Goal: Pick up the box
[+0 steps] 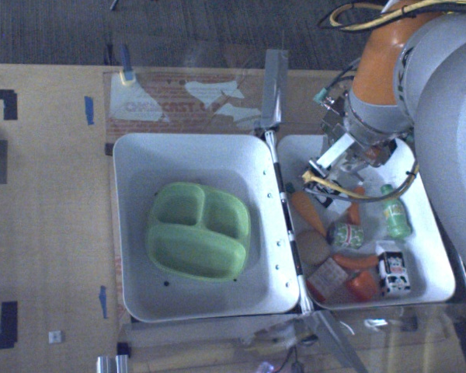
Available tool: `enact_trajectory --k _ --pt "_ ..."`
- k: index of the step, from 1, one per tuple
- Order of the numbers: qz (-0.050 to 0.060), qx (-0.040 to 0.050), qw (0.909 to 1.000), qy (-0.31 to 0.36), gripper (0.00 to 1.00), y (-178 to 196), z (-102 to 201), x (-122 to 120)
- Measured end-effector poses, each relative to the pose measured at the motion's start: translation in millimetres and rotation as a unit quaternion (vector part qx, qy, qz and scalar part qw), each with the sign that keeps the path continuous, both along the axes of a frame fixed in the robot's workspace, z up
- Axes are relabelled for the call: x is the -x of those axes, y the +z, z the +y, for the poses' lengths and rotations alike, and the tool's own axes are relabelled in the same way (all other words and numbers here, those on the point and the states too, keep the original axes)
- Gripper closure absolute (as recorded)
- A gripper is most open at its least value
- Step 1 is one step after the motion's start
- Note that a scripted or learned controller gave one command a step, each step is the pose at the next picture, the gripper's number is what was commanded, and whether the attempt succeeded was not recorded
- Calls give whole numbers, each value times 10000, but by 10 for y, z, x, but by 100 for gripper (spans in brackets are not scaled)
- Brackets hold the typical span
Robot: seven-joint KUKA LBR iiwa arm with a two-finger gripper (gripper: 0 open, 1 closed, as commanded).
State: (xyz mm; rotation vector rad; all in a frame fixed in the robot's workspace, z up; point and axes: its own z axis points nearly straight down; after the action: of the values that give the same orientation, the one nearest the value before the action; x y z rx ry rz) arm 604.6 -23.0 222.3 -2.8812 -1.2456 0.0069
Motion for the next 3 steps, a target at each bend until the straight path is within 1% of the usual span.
enact_trajectory --k 1,2,3 --pt "-15 9 9903 -1387 100 -184 807 -578" --pt "-15 4 9737 -2278 100 -1066 1533 -513" --pt "-96 -8 9523 -3050 100 -1332 1992 45"
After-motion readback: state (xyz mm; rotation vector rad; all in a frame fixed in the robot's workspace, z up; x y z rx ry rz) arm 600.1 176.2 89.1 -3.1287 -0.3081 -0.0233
